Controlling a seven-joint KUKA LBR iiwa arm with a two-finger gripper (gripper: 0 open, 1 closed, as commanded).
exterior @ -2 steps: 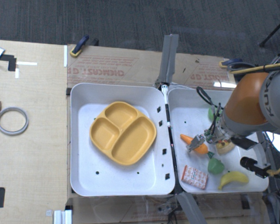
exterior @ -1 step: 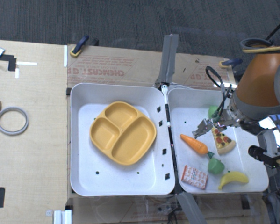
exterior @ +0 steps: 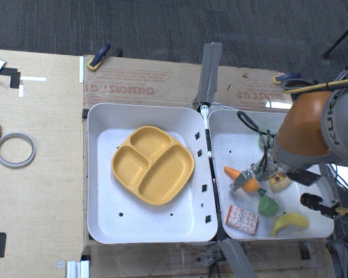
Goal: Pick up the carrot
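The carrot lies in the right bin, near its left-centre, pointing its orange tip to the upper left. My gripper is down on the carrot's thicker end, and grey gripper parts cross over the carrot's middle. Orange shows on both sides of the gripper. The carrot still looks level with the bin floor. The arm's orange band hangs over the bin's right half.
Around the carrot lie a green vegetable, a yellow banana, a red-and-white box and a pale food piece. The left bin holds a yellow divided plate. A tape roll sits on the bench far left.
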